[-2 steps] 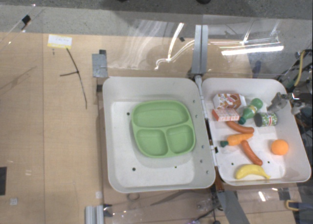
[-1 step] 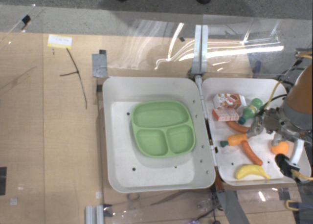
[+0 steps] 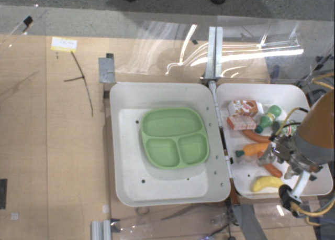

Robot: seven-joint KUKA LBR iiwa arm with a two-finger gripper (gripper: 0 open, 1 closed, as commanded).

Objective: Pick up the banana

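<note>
Yellow banana (image 3: 267,183), pale green divided plate (image 3: 174,137), two white bins (image 3: 121,150) — orange carrot (image 3: 256,149), red-and-white box (image 3: 244,108), green bottle (image 3: 268,117), light wood bench (image 3: 47,144) — grey arm (image 3: 315,144) banded orange.

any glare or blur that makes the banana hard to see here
Camera view: bright streaks of glare lie on the clear panel behind the bins, well away from the banana, which is evenly lit and distinct against the white right bin; the picture is slightly soft overall, and the arm looks blurry.
</note>
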